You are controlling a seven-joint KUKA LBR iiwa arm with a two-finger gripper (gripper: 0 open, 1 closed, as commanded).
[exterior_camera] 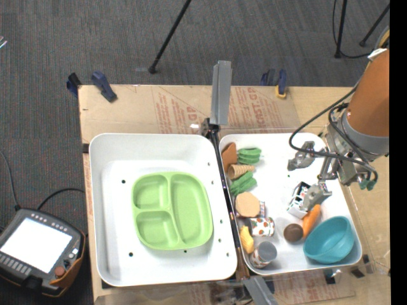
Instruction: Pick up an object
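My gripper [306, 198] hangs low over the right-hand part of the right bin [280, 146], under the grey wrist and orange band. Just below it lies an orange carrot [311, 220], with a brown ball [292, 232] to the carrot's left and a teal bowl [329, 239] at the bin's front right corner. Along the bin's left side lie a brown piece [229, 154], green vegetables [249, 154], a cone [240, 170], a tan round piece [248, 204], a patterned cup [262, 226], a yellow banana [247, 239] and a grey cup [266, 253]. Nothing is visibly held.
The left bin [108, 170] holds a green divided plate [172, 210]. A grey upright post [221, 97] stands at the back between the bins. Cables loop off the wrist over the right bin's back. A control pendant [38, 250] lies on the floor at the lower left.
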